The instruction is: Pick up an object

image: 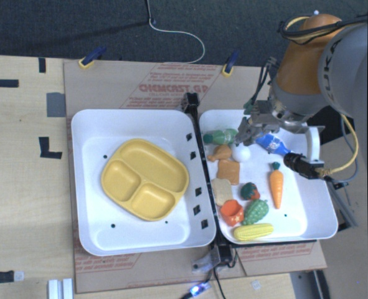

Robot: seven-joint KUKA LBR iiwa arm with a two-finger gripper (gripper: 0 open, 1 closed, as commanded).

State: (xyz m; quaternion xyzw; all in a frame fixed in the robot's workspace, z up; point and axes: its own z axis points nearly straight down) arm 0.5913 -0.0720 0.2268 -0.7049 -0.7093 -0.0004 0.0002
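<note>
The gripper (245,134) is seen low over the right bin (308,223), a white ball (241,152) at its six o'clock; the jaws' state cannot be told.

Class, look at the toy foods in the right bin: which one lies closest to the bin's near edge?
The yellow corn cob, lying lengthwise along the front rim of the right bin, below the green vegetable and the carrot.
</note>
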